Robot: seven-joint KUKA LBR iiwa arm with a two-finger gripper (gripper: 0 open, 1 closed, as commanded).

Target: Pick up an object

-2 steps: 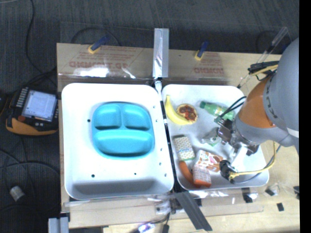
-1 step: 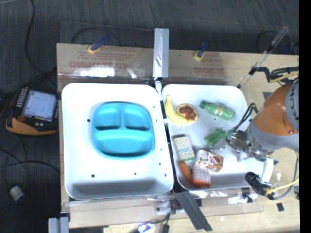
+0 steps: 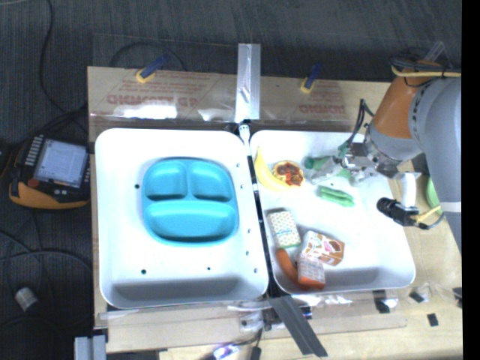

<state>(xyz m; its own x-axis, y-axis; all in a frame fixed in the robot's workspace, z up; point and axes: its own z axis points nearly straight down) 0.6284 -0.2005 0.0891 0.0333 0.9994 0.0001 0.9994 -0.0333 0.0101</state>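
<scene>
green pea pod (image 3: 335,195), lying flat, right bin (image 3: 390,265)

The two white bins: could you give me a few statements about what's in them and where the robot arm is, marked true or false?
1. A blue divided tray lies in the left bin. True.
2. The banana lies in the left bin. False: it is in the right bin, by the dividing wall.
3. The gripper is over the right bin's far side. True.
4. The green pod sits on the blue divided tray. False: it lies on the right bin's floor, near the gripper.
5. The cartons lie toward the right bin's near left corner. True.
</scene>
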